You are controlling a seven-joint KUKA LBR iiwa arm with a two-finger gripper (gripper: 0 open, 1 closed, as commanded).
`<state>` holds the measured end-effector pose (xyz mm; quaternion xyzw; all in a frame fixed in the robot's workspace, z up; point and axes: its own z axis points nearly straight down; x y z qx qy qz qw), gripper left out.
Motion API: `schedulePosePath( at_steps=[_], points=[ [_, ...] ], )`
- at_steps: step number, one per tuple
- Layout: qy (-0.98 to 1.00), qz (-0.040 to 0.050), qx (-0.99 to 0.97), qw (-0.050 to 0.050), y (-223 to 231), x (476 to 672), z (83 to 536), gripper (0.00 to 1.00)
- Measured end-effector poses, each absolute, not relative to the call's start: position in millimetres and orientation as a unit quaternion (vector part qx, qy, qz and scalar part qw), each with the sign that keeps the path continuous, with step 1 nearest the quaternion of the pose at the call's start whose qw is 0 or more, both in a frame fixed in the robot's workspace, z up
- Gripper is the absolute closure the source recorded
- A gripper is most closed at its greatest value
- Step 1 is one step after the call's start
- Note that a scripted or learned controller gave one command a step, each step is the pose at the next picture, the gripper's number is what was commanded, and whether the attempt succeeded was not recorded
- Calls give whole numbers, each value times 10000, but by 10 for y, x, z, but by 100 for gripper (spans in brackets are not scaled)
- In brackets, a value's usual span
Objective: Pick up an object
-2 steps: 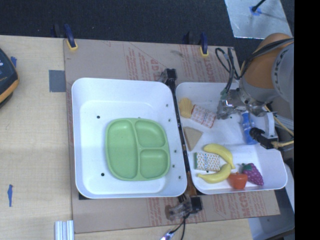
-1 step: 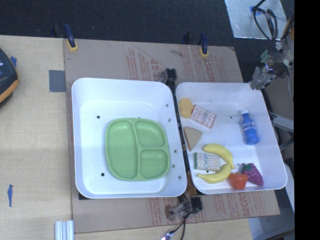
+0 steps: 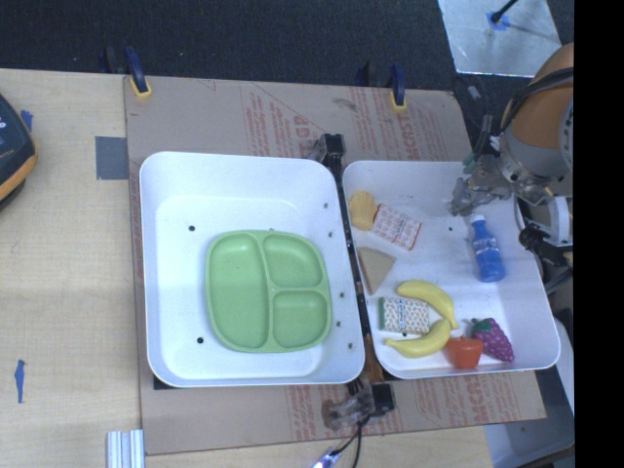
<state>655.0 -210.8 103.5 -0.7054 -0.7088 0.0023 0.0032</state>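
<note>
Target object: a small blue plastic bottle (image 3: 486, 253) is lying on the floor of the right-hand shallow white bin (image 3: 444, 174), toward its far right side.
Gripper position: the two-finger metal gripper (image 3: 471, 197) is hovering at the bottle's far end, just beside its cap.
Gripper state: cannot tell; it is carrying nothing visible.
Recommended approach: aligning across the bottle's narrow body, then descending squarely, is judged best.
Clearances: the red-and-white printed packet (image 3: 396, 227) is lying to the left, apart from the bottle; the yellow plastic banana (image 3: 429, 300) is sitting nearer.
Risk: a round bottle is liable to roll.
</note>
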Motion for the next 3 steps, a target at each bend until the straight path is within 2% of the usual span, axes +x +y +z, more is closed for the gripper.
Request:
schedulePosePath(
  at_steps=[1,2,3],
  points=[
    [-7084,9,-7058,5,-2122,5849,2004,0],
    [-7092,16,-7050,18,-2109,6215,910,0],
    [-7103,19,-7039,12,-2117,6224,1025,100]
  ],
)
